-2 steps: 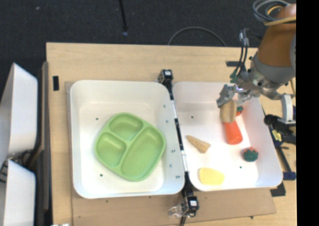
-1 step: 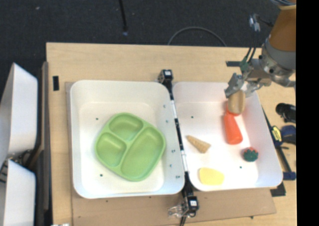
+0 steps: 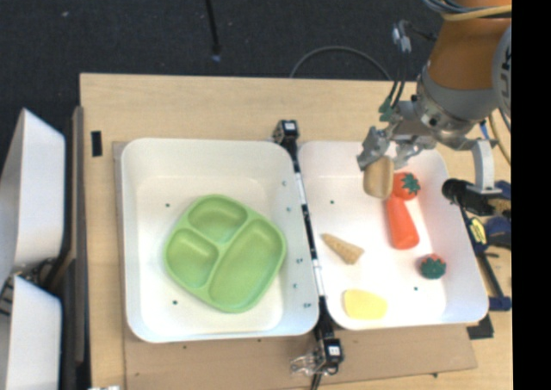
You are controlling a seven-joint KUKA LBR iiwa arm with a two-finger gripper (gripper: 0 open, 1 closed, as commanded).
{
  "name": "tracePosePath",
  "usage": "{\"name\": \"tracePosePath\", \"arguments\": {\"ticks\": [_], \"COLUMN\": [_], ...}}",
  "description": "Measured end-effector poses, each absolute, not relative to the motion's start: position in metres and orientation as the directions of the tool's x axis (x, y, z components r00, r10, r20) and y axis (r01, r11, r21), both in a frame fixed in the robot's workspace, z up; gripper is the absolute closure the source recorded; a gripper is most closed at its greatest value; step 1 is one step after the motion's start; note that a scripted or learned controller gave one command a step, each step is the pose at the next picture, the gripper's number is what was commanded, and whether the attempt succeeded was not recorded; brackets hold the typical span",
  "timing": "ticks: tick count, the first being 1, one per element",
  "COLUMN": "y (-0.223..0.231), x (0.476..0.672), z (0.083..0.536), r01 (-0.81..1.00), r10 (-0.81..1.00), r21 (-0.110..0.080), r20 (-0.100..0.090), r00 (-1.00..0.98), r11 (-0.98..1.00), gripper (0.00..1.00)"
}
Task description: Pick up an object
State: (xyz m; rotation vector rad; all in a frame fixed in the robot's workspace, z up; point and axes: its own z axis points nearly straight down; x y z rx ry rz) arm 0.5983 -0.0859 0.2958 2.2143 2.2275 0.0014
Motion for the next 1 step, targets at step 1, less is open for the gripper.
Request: {"name": "tracePosePath", "arguments": {"ticks": [1], "y": [-0.0459], "x": [0.5959], "z": [0.2857], "r01": [1.0], "r10": [1.0], "r21": [0.001], "r20": [-0.001], "r00": [-0.005], "r11": [0.005], "gripper": [1.0]}}
